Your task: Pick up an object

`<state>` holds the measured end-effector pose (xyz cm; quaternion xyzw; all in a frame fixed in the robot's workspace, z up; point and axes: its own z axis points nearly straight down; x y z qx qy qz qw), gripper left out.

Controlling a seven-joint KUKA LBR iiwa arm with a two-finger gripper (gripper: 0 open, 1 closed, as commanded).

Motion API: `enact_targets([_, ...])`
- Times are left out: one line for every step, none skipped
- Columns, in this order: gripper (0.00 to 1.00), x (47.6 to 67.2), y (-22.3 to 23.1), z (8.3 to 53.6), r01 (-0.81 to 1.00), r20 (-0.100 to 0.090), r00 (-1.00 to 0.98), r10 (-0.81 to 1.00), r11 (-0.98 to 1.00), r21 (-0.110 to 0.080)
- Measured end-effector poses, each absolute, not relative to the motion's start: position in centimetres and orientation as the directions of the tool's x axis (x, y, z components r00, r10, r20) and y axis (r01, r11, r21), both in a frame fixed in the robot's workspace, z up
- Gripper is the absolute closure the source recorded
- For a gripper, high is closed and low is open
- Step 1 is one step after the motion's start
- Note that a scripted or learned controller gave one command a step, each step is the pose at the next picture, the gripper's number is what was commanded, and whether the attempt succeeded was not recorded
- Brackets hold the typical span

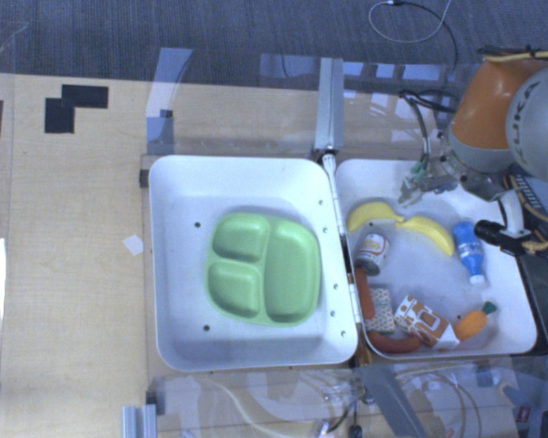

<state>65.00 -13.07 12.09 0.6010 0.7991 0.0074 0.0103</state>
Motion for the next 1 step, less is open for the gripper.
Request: enact_targets([1.0, 65.04, -14.76, 25.37, 0.962, -0.002, -0.273, 0.962, 0.273, 0.002])
